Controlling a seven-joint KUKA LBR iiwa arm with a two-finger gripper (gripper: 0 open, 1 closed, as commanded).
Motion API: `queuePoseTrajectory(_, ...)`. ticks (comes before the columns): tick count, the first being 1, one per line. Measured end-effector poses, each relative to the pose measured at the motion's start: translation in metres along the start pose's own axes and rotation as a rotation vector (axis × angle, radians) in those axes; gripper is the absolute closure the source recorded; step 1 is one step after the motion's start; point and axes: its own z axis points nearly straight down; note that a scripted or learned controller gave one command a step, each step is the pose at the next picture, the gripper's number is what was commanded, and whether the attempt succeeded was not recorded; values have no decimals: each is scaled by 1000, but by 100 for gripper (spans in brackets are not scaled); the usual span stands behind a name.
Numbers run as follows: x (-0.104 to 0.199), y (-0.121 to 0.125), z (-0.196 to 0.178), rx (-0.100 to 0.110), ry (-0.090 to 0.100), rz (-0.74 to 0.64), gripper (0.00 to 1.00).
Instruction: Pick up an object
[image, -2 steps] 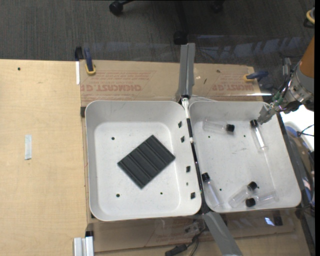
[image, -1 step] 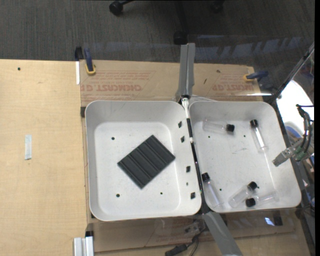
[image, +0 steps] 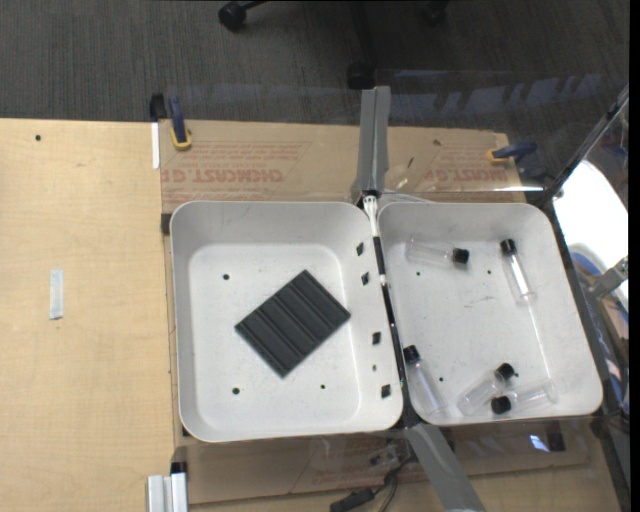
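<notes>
Bench (image: 80, 400) of pale wood carries two white bins side by side. The left bin (image: 200, 240) holds one dark ribbed slab (image: 293, 322), lying flat and turned at a slant near the middle of the floor. The right bin (image: 560, 300) holds several clear tubes with black caps: one near the top (image: 435, 256), one by the far wall (image: 517, 275), one against the dividing wall (image: 420, 385), and a pair (image: 490, 393) lying close together in the lower corner.

Whether the claw is released or clenched, I cannot tell.

Likely trouble: the slab lies flush with the floor and offers little edge, so a grasp from above may slide off it. The tubes are round and slick, so they may roll or squirt out. Those by the walls leave little room for a clean approach.
</notes>
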Motion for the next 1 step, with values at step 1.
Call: queuePoseTrajectory(1,-41,71,-77,1,1,10,0)
